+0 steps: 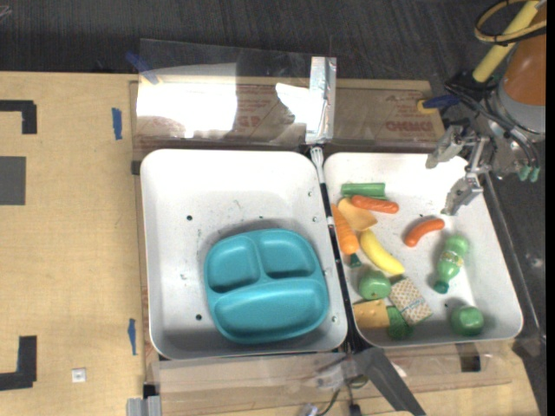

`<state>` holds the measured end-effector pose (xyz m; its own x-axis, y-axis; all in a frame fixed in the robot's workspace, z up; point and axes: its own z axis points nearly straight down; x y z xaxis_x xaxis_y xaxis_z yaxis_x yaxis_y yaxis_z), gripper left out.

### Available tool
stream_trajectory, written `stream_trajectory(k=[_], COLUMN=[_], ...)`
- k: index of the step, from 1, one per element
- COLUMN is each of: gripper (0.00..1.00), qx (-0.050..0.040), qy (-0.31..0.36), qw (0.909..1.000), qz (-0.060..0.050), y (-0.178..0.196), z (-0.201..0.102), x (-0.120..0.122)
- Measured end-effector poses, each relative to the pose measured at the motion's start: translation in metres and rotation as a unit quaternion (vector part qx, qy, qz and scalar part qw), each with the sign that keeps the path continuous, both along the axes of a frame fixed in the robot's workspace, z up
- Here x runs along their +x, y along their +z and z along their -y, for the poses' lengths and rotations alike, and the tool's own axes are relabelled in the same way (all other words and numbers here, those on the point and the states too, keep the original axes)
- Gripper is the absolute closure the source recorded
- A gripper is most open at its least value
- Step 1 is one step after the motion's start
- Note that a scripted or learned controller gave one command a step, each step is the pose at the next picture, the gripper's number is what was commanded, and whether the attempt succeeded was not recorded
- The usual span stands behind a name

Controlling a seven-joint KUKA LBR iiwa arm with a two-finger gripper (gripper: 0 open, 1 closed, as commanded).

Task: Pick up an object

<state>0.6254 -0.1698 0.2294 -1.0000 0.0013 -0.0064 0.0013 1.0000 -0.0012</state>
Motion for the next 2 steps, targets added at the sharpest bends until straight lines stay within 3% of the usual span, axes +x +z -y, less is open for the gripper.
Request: stream_trajectory(k=[1,2], gripper=[0.00,0.00], qx=[-0.0012,0.0010], qy=[-0.028,-0.064], qw=[0.9996,0.9980], qz=[0.003,0.001], y=[-0.139,-0.141], z=[0.055,0.003], x=[0.000,-0.056])
